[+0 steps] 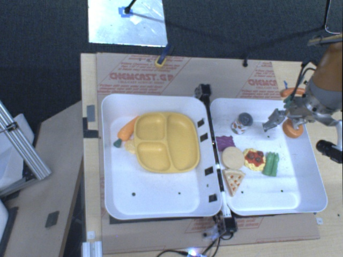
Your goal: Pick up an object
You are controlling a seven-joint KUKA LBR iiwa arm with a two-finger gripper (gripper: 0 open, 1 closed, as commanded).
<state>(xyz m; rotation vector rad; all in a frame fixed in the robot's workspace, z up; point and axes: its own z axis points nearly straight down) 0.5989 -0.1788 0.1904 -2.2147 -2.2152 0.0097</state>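
Note:
My gripper (283,121) hangs over the upper right part of the right bin (308,197), below the arm's orange band. An orange round toy (294,130) lies right beside it, partly covered by it. To its left stands a small grey-topped can (242,122). Lower in the same bin lie a purple piece (224,142), a round beige biscuit (233,157), a red and yellow pizza-like toy (254,158), a green vegetable (270,164) and a waffle wedge (233,180). I cannot tell whether anything is held.
The left bin (161,202) holds a yellow divided plate (163,142) with a toy carrot (126,129) at its left edge. A black divider (211,143) runs between the bins. Another orange piece (289,92) lies outside the right bin's far rim.

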